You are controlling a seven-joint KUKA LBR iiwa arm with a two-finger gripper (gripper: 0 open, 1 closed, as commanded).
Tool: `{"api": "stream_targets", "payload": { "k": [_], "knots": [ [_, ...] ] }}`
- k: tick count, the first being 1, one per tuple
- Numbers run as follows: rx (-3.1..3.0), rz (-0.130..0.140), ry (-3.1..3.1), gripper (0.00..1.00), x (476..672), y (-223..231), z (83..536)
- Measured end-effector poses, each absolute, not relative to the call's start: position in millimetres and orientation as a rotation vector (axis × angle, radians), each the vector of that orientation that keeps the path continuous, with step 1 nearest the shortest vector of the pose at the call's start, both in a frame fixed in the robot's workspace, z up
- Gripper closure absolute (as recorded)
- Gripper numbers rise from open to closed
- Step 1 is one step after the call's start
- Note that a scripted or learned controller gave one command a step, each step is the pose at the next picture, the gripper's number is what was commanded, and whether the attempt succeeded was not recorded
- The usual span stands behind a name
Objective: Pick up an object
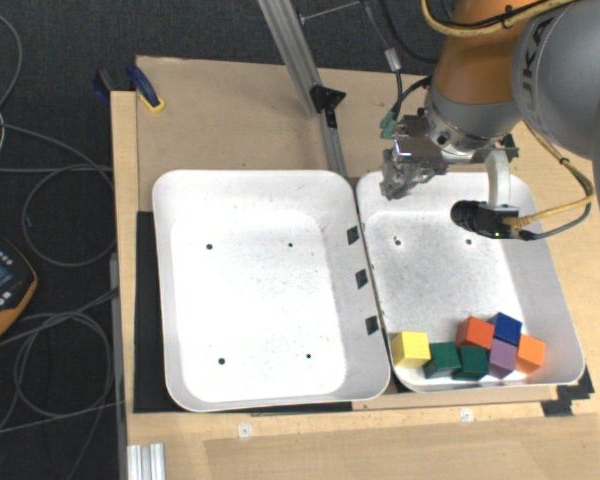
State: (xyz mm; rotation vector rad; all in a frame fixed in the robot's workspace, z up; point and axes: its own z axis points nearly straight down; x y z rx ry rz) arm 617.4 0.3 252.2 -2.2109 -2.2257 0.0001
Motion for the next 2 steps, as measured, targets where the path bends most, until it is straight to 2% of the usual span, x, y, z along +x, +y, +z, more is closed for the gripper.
{"api": "stream_targets", "payload": {
  "k": [1,2],
  "knots": [
    [-2.213,0.001,-2.225,1.00,614.2,45.9,243.4],
    [-2.212,0.001,-2.225,1.00,602.8,89.3,244.3]
  ]
}}
